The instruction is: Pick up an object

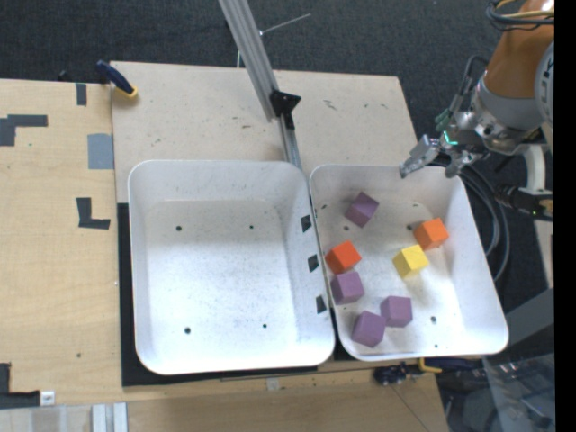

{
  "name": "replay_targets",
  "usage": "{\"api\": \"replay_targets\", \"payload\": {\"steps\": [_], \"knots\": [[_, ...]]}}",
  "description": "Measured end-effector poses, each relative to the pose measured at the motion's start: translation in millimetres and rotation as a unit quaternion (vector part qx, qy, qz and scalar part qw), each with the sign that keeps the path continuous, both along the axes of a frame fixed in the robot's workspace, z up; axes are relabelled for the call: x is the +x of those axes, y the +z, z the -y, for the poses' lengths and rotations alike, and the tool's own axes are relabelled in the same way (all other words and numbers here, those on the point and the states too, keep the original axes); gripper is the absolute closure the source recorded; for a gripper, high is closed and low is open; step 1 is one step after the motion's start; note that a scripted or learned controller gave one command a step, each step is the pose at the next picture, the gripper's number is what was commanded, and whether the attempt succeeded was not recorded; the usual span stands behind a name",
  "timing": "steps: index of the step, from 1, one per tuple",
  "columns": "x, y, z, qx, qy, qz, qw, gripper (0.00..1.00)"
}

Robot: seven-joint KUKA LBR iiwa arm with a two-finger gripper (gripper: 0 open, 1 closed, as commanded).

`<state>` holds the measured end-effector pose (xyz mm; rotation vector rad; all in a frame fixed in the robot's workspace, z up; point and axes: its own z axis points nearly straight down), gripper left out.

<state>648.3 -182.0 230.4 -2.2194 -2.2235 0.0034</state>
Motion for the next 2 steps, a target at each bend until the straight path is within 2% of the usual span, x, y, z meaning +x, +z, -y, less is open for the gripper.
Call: {"api": "replay_targets", "payload": {"steps": [2], "knots": [[7, -91, -5, 0.0006, 0.0, -0.002, 1.0, 0.0]]}}
